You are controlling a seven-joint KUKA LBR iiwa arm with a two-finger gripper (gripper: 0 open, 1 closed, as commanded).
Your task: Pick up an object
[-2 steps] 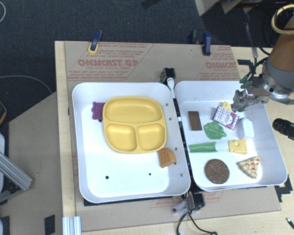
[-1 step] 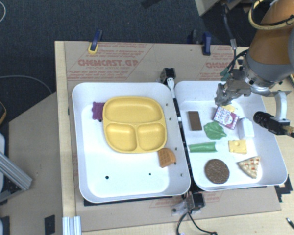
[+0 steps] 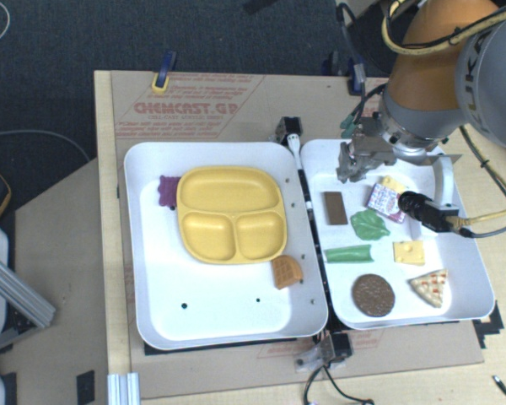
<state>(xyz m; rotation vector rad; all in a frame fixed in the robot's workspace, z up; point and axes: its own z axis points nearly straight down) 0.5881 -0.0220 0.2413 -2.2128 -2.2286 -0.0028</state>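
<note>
My gripper [image 3: 352,169] hangs over the back left part of the right bin [image 3: 481,298], under the grey and orange arm. Nothing shows in its grasp. Just in front of it lies a brown chocolate bar [image 3: 335,208]. To its right sits a purple and white packet [image 3: 384,200] with a small yellow piece [image 3: 394,183] behind it. A green leaf [image 3: 369,224] and a green pea pod [image 3: 348,254] lie mid-bin. Toward the front are a round brown cookie [image 3: 374,294], a cheese square [image 3: 409,252] and a pizza slice [image 3: 430,288].
The left bin [image 3: 152,302] holds a yellow divided plate [image 3: 232,213], a purple piece [image 3: 168,190] at its left and a brown bread chunk [image 3: 287,271] by the right wall. A black fitting with a cable [image 3: 426,211] reaches over the right bin.
</note>
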